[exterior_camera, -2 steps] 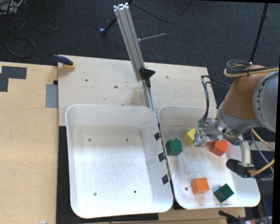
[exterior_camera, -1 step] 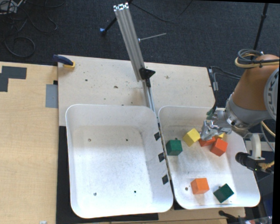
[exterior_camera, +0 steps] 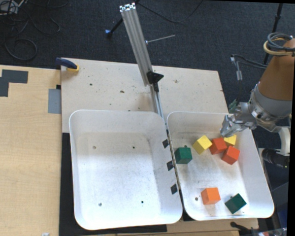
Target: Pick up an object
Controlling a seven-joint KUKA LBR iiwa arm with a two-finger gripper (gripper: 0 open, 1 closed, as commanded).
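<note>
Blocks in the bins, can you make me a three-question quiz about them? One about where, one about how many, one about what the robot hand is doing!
1. Where do the blocks lie?
A. In the right bin
B. In the left bin
C. On the dark floor

2. How many green blocks are there?
A. Two
B. Five
C. None

3. Where is the gripper?
A. Over the left bin
B. Over the blocks at the right bin's far side
C. Over the wooden bench

Answers: 1 A, all blocks sit in the right bin. 2 A, one green block lies near the divider and another green block near the front corner. 3 B, the gripper hangs by the yellow block and the red block.
</note>
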